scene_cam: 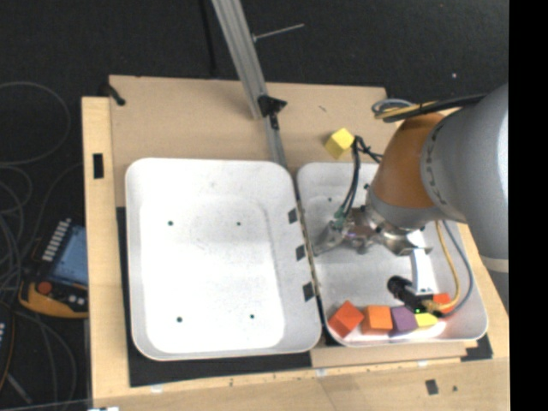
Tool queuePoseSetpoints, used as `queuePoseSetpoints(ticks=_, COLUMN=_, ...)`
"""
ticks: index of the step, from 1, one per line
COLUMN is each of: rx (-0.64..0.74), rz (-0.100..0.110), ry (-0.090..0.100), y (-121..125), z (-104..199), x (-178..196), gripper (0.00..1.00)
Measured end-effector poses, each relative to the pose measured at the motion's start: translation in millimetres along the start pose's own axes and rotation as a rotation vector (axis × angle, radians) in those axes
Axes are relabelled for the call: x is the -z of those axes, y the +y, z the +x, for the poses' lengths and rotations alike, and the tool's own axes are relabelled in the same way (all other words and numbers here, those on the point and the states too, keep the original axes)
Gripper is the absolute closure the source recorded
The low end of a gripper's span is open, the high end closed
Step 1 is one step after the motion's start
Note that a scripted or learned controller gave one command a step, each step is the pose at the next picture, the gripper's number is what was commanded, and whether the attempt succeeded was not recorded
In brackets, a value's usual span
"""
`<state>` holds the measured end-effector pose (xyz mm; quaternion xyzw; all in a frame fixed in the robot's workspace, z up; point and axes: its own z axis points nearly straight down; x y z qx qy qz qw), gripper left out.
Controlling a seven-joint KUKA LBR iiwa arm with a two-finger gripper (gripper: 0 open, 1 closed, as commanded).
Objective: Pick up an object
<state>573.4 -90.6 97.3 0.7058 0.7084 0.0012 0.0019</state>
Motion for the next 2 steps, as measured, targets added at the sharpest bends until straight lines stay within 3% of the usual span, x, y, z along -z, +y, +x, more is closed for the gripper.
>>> queuePoseSetpoints(ticks=1, rx=0.0, rz=-0.003, ry=-0.003, y=61.2, z=-43.1, x=0.6, gripper=0.0)
queuePoseSetpoints(ticks=2, rx=-0.006, rz=-0.004, ry=-0.001, y=-44.3, z=-22.6, x=135.0, gripper=0.0)
